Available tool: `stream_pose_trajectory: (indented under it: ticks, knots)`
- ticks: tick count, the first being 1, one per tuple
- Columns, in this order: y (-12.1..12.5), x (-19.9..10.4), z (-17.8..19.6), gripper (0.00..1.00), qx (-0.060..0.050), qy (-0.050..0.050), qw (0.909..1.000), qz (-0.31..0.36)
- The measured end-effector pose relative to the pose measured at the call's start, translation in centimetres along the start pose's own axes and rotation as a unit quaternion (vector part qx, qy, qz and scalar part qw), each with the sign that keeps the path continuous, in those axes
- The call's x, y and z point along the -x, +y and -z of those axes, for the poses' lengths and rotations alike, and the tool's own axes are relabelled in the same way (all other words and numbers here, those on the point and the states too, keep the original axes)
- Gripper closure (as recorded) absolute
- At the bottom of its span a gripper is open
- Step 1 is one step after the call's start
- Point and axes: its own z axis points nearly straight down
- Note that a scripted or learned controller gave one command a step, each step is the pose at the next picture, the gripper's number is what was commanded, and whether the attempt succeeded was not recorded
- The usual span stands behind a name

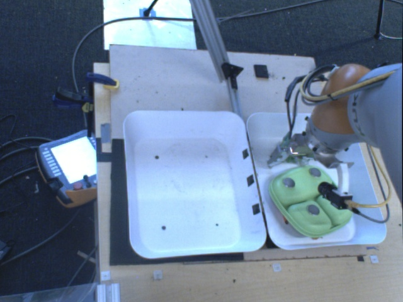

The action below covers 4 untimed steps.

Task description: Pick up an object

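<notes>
Wrist and orange band hide most of the gripper (286, 151), so whether its jaws stand apart or together cannot be told. A green padded object (305, 200) with two grey discs lies in the right bin (371, 231), just beside the gripper, part covered by black fittings and cables; the left bin (186, 131) sits alongside.

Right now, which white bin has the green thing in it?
The right bin, under the arm. The green object lies in it; the left bin has none.
</notes>
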Motion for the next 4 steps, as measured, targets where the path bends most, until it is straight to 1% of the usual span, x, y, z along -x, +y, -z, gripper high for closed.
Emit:
stream_pose_trajectory:
  ticks: [1, 2, 3, 4]
  knots:
    - [-0.1, 0.0, 1.1, 1.00, -0.002, 0.001, 1.0000, 0.000]
    - [0.0, 0.1, 7.5, 1.00, -0.001, 0.001, 1.0000, 0.001]
    - [0.1, 0.1, 11.9, 1.00, -0.002, 0.001, 1.0000, 0.001]
    - [0.4, 0.2, 17.4, 1.00, -0.001, 0.001, 1.0000, 0.001]
